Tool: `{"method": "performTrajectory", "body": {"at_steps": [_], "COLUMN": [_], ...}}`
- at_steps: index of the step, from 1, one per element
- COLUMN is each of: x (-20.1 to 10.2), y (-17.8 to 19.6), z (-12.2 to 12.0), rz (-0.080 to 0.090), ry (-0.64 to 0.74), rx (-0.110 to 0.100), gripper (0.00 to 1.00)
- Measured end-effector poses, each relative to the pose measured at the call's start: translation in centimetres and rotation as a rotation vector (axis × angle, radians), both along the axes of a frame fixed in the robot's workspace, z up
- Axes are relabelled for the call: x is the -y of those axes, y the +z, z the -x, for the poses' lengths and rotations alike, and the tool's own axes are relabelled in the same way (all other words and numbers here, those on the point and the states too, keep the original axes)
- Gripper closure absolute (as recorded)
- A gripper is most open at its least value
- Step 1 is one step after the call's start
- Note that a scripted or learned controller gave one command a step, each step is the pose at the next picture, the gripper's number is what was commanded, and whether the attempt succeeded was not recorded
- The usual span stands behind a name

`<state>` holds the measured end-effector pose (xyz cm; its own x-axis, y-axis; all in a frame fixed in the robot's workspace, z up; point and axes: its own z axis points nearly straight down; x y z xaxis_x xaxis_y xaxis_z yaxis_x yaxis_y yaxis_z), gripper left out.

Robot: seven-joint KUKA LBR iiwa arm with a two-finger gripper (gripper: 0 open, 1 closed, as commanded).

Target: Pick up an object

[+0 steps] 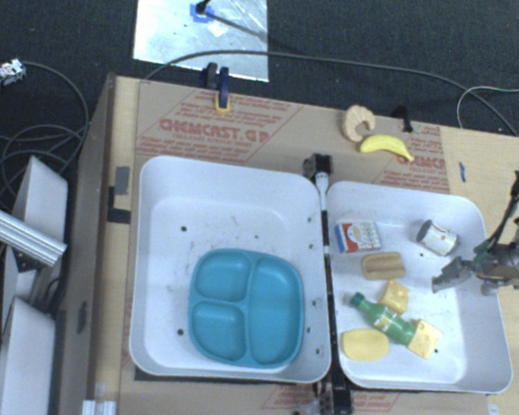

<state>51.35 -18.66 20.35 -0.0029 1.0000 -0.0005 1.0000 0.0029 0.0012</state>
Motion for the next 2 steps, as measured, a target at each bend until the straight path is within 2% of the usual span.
{"method": "performTrajectory", "body": {"at_steps": [1, 2], "x": [-7.1, -8.5], "y": [-6.0, -11.6], "z": [-7.2, -1.8], "rz": [-0.002, 0.002], "ry": [0.002, -0.002], "rx": [-0.001, 0.006], "gripper": [0.00, 0.00]}}
